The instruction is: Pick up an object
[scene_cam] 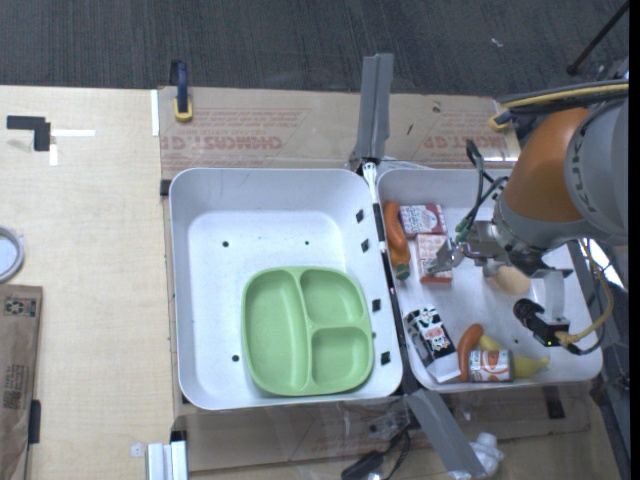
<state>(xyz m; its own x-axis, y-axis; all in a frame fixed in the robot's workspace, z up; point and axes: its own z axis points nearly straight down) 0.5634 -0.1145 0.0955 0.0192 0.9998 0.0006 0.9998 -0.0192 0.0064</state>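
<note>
In the right bin (585,368), my gripper (444,258) hangs low over the left part, right at a small red-and-white box (432,268). I cannot tell whether it touches the box. Just behind lies a red carton (421,218), and an orange carrot-like piece (398,240) rests along the bin's left wall. A beige rounded object (512,280) sits under the wrist. Toward the front lie a black-and-white carton (430,333), a red sausage (470,342), a can (490,366) and a yellow banana (532,363).
The left bin (200,268) holds a green divided plate (308,330). A grey post (375,103) rises behind the wall between the bins. A black cable (545,326) loops off the arm over the right bin.
</note>
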